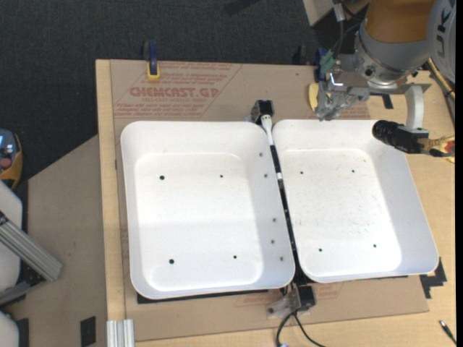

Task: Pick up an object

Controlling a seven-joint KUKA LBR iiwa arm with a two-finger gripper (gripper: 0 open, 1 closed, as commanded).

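Two white bins (205, 139) on a brown board (181, 85), dark floor (72, 20) beyond.

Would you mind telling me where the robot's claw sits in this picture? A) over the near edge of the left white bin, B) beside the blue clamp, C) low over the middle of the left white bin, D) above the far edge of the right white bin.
D: the claw hangs at the far rim of the shallow white right-hand bin, beneath the orange-banded wrist.
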